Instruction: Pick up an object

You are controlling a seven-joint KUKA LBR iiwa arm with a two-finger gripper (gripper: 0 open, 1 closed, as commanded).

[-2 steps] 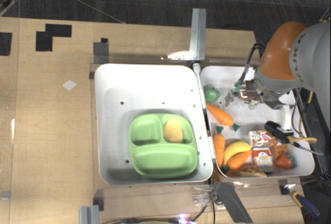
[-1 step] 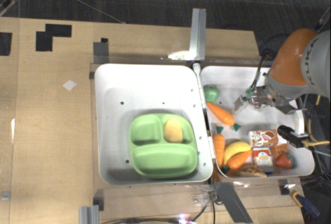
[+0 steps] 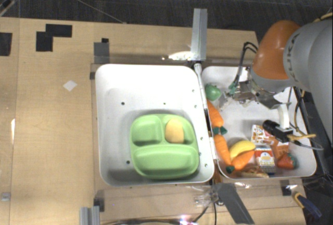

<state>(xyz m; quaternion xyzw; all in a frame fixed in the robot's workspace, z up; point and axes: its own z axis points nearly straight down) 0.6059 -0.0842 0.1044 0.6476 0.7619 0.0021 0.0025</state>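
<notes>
My gripper (image 3: 244,95) hung low in the right bin (image 3: 307,167), beside the green ball (image 3: 212,92) at its rim; I could not tell its state. Candidate objects, a banana (image 3: 241,148) and carrots (image 3: 222,149), lay crowded nearer the front, likely where they had tumbled together.

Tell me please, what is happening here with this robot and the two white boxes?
A grey robot arm reaches from the right over the right bin, its gripper low near the bin's far end, beside a green toy. That bin also holds carrots, a banana and small cartons. The left bin holds a green divided tray with a yellow object in one compartment. Nothing visibly lifted yet.
</notes>
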